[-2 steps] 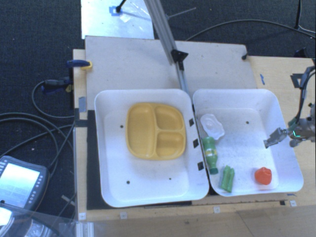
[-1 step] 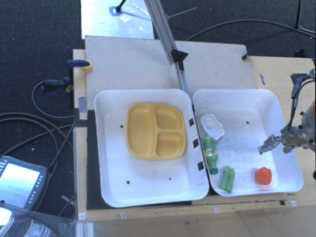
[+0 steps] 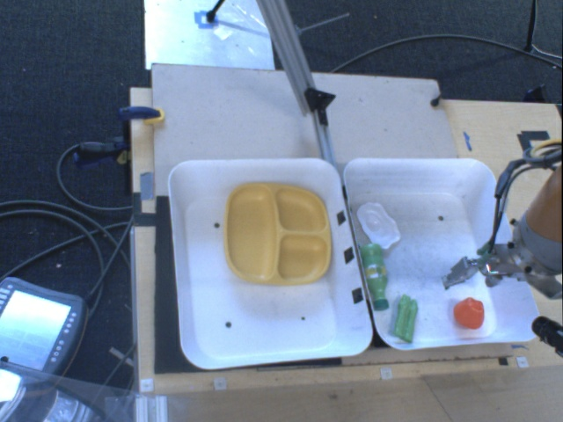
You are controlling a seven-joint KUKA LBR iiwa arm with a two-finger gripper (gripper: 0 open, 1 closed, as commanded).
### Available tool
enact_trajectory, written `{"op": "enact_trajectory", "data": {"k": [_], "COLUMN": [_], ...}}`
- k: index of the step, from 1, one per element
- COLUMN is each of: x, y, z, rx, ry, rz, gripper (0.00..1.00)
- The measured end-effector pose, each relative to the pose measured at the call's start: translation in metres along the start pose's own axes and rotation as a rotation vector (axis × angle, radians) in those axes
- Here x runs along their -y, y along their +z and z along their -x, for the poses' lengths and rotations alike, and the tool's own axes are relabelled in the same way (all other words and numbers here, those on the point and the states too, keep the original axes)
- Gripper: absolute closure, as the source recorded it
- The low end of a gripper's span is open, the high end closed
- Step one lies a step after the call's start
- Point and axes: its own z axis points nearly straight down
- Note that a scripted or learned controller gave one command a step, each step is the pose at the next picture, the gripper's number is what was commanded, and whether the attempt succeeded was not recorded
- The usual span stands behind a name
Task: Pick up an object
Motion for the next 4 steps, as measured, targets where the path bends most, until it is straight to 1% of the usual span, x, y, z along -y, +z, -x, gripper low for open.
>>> {"op": "enact_trajectory", "data": {"k": [1,2,3,4], "x": [0.0,-0.002,-0.002,-0.005], "y": [0.04,0.027,-0.017,-0.082], "z": [0.0,0.0,0.005,0.004], "rx": [0.001,0.003,0.005,0.006], "ry": [0.0,0.001,-0.003,-0.005], "rz": [0.002,0.008,0.011,0.014], "gripper": [0.0,1.0,1.0,1.0]}}
